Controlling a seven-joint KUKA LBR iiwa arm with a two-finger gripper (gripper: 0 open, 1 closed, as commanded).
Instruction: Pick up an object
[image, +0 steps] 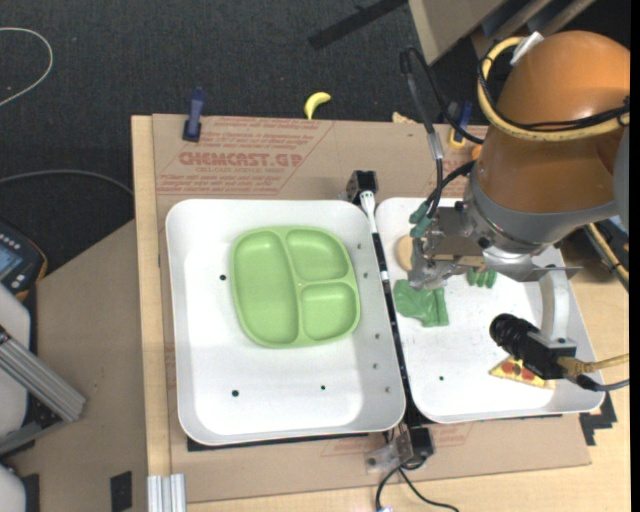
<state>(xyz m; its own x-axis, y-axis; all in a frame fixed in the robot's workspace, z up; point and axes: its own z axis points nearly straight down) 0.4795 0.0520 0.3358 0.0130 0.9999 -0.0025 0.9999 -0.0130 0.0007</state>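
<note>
The arm (545, 150) has a large, rounded orange-brown shell at the top, smooth and glossy, with a pale highlight on its upper edge. Below that shell comes a grey metallic collar, wider than the parts beneath it, with a lighter silver rim along its lower side. Black cables loop around the orange shell and run down its left flank, and a yellowish cable curves near the shell's top. The end effector (432, 272) is a compact grey-silver block with small dark fittings and what looks like a touch of green wiring on its left side, though the detail there is blurred.
</note>
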